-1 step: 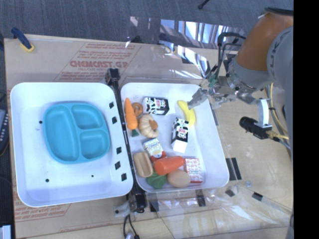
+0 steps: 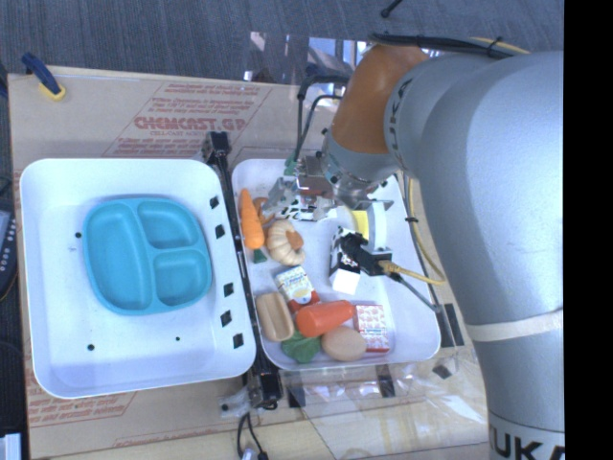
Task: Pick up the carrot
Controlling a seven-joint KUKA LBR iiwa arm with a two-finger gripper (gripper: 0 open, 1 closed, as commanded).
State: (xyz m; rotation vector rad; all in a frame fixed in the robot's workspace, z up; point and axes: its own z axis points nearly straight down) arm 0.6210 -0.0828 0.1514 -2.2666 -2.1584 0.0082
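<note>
A slim orange carrot lies lengthwise along the left wall of the right bin, with its green end toward the front. My gripper hangs over the back of that bin, just right of the carrot's upper end and a little above a beige croissant. Nothing shows held in the gripper. The grey arm with its orange band covers the bin's back right part.
A thicker orange-red vegetable with a green piece lies near the bin's front, beside a bread roll, a small box, a red packet and a white block. The left bin holds a blue divided plate.
</note>
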